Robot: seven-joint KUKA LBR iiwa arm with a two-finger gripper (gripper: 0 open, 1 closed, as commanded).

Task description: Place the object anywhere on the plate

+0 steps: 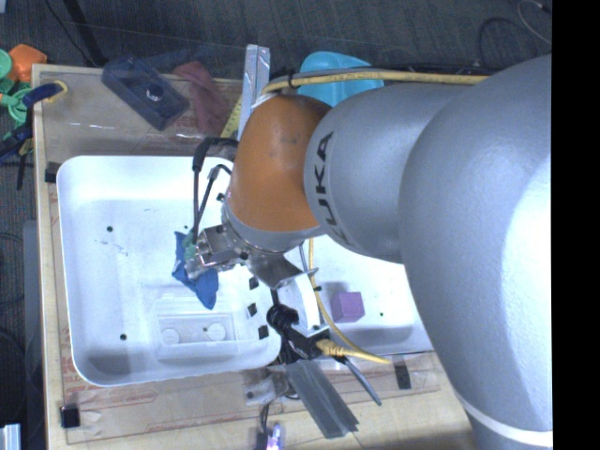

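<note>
The pincer hangs low over the left shallow white plastic bin, right against a crumpled blue soft object that lies on the bin floor; I cannot tell whether it grips it. Just beside the blue object, nearer the front wall, sits a clear flat plastic plate. A small purple cube rests in the right white bin, well apart
</note>
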